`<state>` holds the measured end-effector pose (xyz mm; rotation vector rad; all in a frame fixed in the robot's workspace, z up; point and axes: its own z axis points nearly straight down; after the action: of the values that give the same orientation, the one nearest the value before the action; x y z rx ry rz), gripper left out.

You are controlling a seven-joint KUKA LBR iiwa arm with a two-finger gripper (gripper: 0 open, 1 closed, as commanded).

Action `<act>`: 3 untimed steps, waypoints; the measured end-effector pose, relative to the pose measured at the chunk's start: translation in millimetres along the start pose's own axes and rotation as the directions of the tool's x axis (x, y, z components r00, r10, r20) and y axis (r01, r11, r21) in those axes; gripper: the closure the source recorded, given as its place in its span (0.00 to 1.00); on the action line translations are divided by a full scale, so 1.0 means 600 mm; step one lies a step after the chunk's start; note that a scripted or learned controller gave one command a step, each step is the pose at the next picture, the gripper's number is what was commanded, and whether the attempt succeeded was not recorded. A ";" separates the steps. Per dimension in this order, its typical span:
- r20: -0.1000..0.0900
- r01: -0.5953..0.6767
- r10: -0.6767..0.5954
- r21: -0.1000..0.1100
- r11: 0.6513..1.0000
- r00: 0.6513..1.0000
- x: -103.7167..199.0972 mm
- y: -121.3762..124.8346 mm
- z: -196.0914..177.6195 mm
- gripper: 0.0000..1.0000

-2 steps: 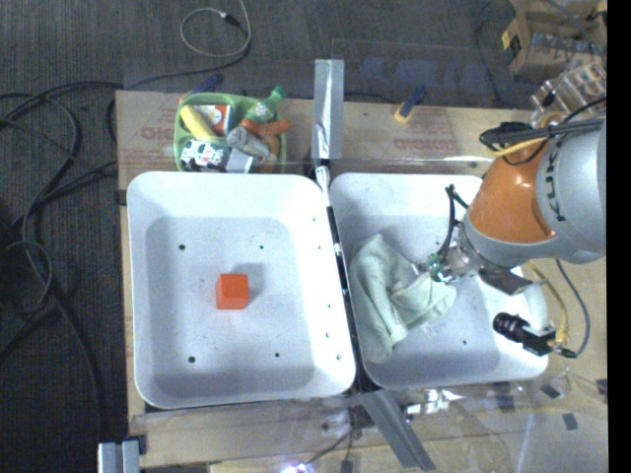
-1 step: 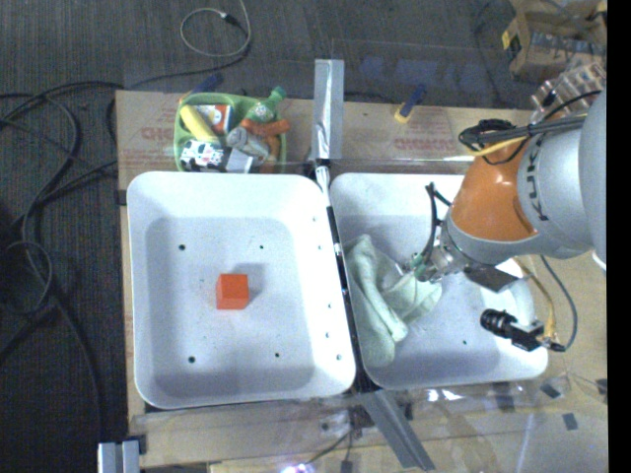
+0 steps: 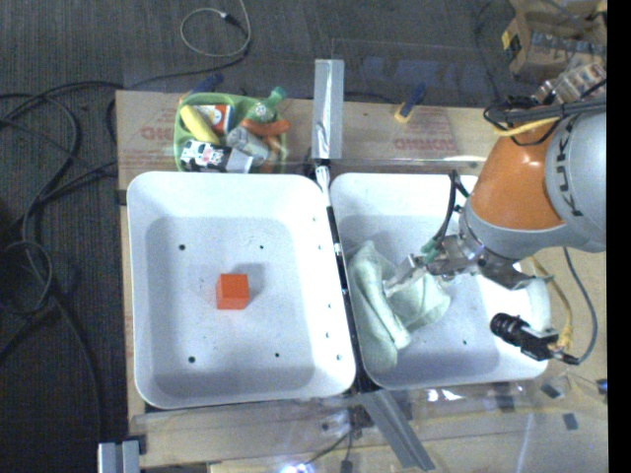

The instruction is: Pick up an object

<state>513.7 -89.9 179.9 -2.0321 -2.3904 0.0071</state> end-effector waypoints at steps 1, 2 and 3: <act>0.007 0.140 -0.140 -0.020 0.990 0.990 -0.069 0.012 0.146 0.00; 0.018 0.349 -0.348 -0.022 0.937 0.937 -0.150 0.021 0.145 0.00; 0.021 0.382 -0.382 -0.023 0.924 0.924 -0.061 0.041 0.144 0.00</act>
<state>543.3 -122.1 93.1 -1.5411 -2.7652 -0.0095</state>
